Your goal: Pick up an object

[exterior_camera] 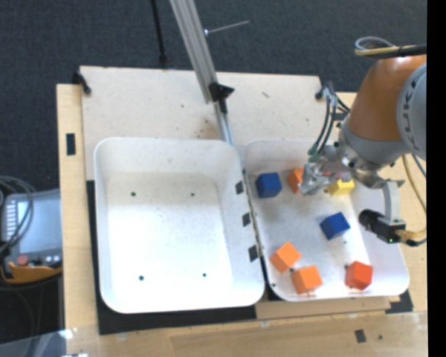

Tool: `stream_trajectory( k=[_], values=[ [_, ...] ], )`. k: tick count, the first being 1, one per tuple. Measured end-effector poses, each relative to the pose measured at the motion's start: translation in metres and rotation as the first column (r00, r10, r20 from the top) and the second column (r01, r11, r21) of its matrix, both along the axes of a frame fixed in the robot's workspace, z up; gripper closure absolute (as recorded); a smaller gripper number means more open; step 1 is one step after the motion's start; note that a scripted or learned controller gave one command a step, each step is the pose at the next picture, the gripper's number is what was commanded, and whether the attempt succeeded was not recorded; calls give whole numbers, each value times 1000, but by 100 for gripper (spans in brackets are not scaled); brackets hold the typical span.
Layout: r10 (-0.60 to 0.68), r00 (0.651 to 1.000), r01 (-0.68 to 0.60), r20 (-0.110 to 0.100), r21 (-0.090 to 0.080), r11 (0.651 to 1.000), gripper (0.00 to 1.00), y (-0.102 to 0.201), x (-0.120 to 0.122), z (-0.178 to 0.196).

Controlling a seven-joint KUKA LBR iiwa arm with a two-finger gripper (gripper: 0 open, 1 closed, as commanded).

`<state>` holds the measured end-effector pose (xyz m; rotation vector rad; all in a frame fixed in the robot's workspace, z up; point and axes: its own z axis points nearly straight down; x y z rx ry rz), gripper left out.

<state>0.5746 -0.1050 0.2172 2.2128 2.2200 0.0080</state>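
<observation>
holding coloured blocks [334, 225], right bin [390, 277]

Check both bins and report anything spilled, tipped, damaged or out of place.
Nothing stands out. All the blocks lie inside the right bin: blue ones, orange ones, a red-orange one, and a yellow one beside the gripper. Neither bin looks damaged.

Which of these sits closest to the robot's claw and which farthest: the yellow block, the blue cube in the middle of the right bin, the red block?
From the gripper:
1. Yellow block, right beside it.
2. Blue cube, mid-bin, toward the front.
3. Red block, at the bin's front right corner.
</observation>
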Motion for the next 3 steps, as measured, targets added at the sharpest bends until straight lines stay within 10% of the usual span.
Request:
stream_trajectory(
  k=[1, 3],
  values=[
    [2, 1000, -2, -3, -1, 1000, 100, -6, 2, 61],
    [3, 1000, -3, -10, 2, 1000, 100, 84, -38, 28]
  ],
)
